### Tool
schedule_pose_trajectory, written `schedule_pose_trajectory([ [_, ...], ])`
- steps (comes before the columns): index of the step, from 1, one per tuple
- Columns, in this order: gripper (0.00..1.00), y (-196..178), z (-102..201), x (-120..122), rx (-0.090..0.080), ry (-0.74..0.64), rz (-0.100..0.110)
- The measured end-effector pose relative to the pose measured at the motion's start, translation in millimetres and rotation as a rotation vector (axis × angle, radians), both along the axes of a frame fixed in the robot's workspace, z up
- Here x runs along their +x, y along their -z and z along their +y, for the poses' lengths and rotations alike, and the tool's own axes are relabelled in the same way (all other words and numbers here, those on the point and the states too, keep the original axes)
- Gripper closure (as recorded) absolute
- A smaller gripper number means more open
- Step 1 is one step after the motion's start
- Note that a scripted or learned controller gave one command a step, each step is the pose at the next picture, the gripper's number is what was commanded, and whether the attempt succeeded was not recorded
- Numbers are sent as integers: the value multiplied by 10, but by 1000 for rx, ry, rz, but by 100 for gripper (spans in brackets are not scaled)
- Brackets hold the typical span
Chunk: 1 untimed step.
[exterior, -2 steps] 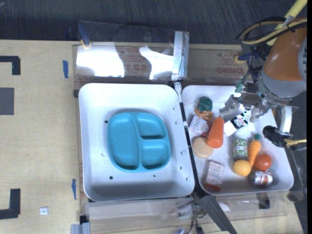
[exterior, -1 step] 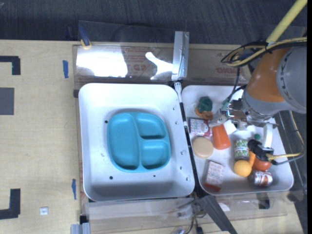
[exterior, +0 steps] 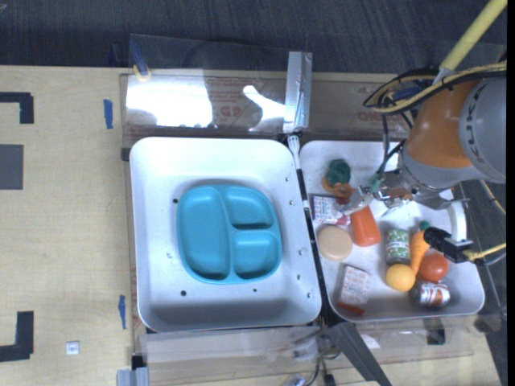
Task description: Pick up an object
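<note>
My gripper (exterior: 385,191) hangs over the back part of the right bin (exterior: 475,296), below the grey wrist with its orange band. Just in front of it and to the left lies an orange cylinder (exterior: 364,226). A green toy (exterior: 339,170) sits to its left near the bin's back wall. A tan bun (exterior: 335,243) and a printed packet (exterior: 323,208) lie at the bin's left side. A green can (exterior: 397,245), a carrot (exterior: 419,249), a lemon (exterior: 400,277), a tomato (exterior: 434,267) and a silver can (exterior: 434,295) crowd the front right.
The left bin (exterior: 153,175) holds a blue divided plate (exterior: 229,232). Another flat packet (exterior: 353,286) lies at the right bin's front left. A clear plastic sheet (exterior: 209,95) and a metal post (exterior: 298,91) stand behind the bins.
</note>
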<state>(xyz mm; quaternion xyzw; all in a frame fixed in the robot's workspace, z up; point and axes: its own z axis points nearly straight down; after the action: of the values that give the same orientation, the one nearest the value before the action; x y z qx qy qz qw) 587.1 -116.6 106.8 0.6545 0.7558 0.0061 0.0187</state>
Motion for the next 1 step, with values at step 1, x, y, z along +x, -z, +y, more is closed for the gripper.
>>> schedule_pose_trajectory([
  [1,0,1,72,80,-7,-58,-6],
])
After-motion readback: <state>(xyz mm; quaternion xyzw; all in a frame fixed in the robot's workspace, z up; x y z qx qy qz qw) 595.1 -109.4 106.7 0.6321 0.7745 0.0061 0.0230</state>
